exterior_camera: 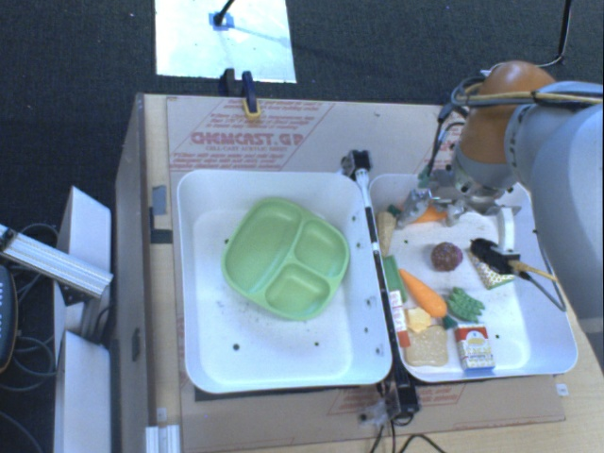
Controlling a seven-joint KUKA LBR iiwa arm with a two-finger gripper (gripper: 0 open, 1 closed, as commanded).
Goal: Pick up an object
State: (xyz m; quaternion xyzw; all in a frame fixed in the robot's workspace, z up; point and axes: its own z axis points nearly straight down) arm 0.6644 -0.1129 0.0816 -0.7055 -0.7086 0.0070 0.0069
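Note:
My gripper [436, 204] hangs low over the far end of the right bin [547, 343], with the grey arm and its orange band coming in from the right. A small orange piece [428, 216] lies directly under it, partly covered. Whether it is gripped cannot be made out. Just in front sit a dark red ball [446, 256] and a carrot [422, 293]. Nearer the front lie a green leafy piece [464, 303], a yellow cheese piece [417, 321], a slice of bread [427, 347] and a red box [475, 347].
The left bin [212, 347] holds a green divided plate [285, 258]. A patterned wedge [491, 274] lies right of the ball. A pale piece [385, 230] rests against the right bin's left wall. The bins meet at a raised rim [376, 253].

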